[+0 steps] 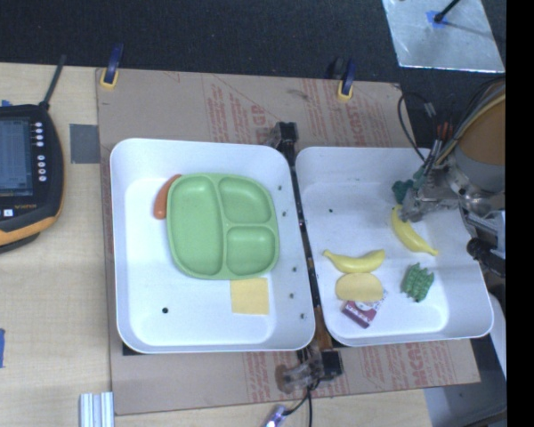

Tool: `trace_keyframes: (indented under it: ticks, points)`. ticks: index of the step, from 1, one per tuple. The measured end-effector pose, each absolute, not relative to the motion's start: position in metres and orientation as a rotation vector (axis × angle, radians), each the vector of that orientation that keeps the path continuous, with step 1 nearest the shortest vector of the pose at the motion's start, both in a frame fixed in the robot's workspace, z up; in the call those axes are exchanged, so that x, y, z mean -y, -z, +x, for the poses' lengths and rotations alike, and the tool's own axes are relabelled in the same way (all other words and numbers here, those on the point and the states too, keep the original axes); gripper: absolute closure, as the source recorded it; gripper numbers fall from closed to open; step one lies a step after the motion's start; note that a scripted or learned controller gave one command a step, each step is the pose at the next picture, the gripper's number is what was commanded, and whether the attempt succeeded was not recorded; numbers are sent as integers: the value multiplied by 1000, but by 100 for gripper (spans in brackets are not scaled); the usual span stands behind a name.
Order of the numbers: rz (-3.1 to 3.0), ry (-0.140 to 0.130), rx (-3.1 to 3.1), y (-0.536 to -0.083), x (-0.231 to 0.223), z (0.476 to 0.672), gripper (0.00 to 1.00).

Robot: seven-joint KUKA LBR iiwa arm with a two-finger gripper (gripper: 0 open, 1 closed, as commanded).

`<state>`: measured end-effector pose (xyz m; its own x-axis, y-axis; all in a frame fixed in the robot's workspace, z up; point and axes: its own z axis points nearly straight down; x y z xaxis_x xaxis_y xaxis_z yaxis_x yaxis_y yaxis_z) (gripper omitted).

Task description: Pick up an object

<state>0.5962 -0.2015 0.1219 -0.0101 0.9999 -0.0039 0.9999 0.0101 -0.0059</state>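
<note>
The right bin (338,176) holds a banana (413,236) lying at a slant. A second banana (355,260) lies curved near the bin's middle. Below that one sit a yellow rounded piece (360,286) and a small red packet (360,312). A green broccoli-like toy (417,282) lies toward the bin's right front. My gripper (416,200) is low over the right bin's far right part, just above the upper end of the slanted banana. A small teal piece (400,188) shows at its left side. The arm (482,145) comes in from the right.
The left bin (133,238) holds a green divided plate (222,225), an orange-red piece (163,197) tucked against the plate's left rim, and a yellow square slice (250,296). A handheld control pendant (13,176) lies on the bench at the far left.
</note>
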Motion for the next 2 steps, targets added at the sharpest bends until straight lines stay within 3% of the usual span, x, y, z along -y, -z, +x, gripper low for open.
trace_keyframes:
  ticks: [1,2]
  points:
    - [-2208,-12,2232,-122,201,596,0]
    - [-2217,-1,2226,-168,212,607,0]
